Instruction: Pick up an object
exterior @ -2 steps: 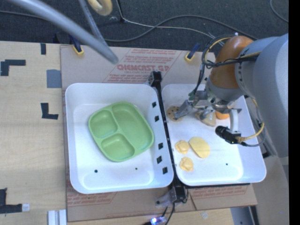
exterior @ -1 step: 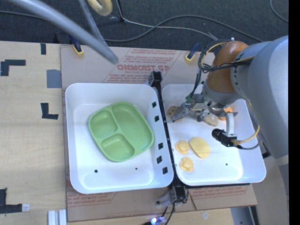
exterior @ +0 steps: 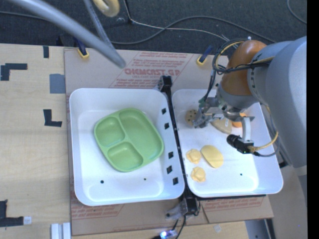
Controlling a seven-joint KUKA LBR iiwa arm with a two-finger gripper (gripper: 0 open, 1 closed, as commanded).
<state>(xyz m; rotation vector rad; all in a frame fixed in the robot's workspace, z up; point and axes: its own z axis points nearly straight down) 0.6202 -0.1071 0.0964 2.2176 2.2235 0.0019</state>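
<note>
Camera view: tool (exterior: 200,121), grip state unclear, beside a cookie (exterior: 191,116); three yellow pieces (exterior: 212,156) lie nearby

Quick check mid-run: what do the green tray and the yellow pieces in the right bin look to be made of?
Green tray: likely molded plastic, smooth with a soft sheen, uniform color, three rounded compartments. Yellow pieces: probably plastic or rubbery toy food, matte and lumpy; too small to be sure.

fixed overhead camera, slanted down, both bins (exterior: 75,148)
</note>
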